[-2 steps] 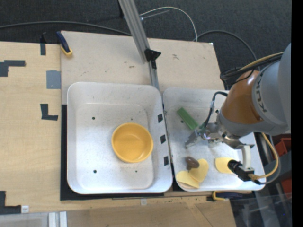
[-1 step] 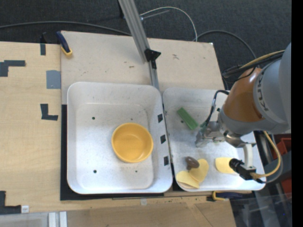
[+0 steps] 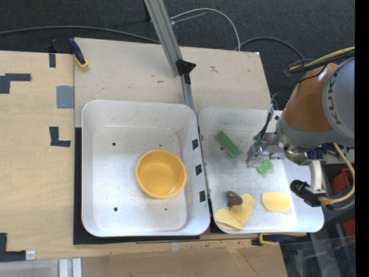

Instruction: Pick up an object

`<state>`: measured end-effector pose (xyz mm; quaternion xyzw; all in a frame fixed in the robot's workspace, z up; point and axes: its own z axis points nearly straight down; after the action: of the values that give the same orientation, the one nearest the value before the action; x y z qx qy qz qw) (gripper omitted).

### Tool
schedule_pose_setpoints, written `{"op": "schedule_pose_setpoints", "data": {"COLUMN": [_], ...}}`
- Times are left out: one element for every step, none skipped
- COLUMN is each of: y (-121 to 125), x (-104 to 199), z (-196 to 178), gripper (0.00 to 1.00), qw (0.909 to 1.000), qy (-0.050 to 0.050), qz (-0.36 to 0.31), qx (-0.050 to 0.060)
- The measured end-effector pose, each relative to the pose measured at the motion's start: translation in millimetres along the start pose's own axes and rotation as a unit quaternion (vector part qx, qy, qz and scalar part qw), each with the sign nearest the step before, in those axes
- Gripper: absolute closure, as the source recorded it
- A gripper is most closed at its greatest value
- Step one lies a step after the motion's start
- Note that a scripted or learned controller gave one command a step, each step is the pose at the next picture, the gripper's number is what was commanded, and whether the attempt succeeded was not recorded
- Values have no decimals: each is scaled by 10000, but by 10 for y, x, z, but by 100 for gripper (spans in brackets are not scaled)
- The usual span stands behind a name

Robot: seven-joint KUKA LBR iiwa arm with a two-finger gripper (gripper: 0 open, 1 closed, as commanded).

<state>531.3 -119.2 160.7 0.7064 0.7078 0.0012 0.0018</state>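
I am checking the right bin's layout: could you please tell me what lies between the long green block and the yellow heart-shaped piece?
In the camera view, a small brown lump lies between the long green block and the yellow heart-shaped piece, touching the heart.

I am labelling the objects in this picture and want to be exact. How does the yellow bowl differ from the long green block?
The yellow bowl is round and hollow; the green block is a narrow flat bar. The bowl looks clearly bigger than the block. The bowl sits upright in the left bin, while the block lies at a slant in the right bin, near the gripper. Both rest on a white bin floor, untouched.
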Motion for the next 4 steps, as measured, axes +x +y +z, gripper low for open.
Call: {"op": "schedule_pose_setpoints", "data": {"y": [-11, 58, 165, 252], "x": [39, -49, 397, 970], "z": [-429, -967, -969, -975], "gripper": [100, 100, 100, 100], "qw": [10000, 10000, 10000, 10000], "qy": [3, -4, 12, 13], "qz": [0, 5, -18, -27], "qx": [9, -1, 27, 29]}}
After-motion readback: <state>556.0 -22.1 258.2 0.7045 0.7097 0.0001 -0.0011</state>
